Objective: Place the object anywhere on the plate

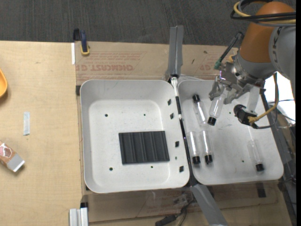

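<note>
Holding tube (214, 111) tilted above right bin (235, 171); jaws pinching tube's upper end; carry left over divider, lower onto dark ribbed plate (143, 147) in left bin (96, 126), release level.

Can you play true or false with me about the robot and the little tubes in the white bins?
1. The dark ridged plate lies in the left bin. True.
2. All the clear tubes are in the left bin. False: they are in the right bin.
3. The gripper is over the right bin. True.
4. A tube with a black cap hangs tilted just under the gripper. True.
5. Two tubes rest on the plate. False: the pair of tubes lies side by side in the right bin.
</note>
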Robot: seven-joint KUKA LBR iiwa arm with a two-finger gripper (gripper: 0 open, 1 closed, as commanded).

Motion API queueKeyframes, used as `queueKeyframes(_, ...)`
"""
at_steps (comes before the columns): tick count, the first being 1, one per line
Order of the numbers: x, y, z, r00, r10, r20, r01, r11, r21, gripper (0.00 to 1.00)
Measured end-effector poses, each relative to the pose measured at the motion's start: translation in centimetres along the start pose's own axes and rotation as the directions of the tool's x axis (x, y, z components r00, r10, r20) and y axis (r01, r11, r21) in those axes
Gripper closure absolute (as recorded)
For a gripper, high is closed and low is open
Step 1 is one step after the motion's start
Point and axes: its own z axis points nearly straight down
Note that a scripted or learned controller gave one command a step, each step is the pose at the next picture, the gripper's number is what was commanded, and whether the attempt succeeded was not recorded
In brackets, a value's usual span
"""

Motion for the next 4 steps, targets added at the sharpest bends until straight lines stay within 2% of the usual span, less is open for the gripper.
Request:
queueKeyframes(1,6.3,-2.1,-1.6,0.964,0.266,0.0,-0.266,0.964,0.0,1.0)
queueKeyframes(2,12.4,-8.5,-12.7,0.999,-0.044,0.0,0.044,0.999,-0.002,1.0)
queueKeyframes(3,14.6,-13.9,-6.3,0.986,-0.166,0.001,0.166,0.986,0.002,1.0)
queueKeyframes(4,18.0,-17.5,-3.7,0.885,-0.465,0.0,0.465,0.885,0.001,1.0)
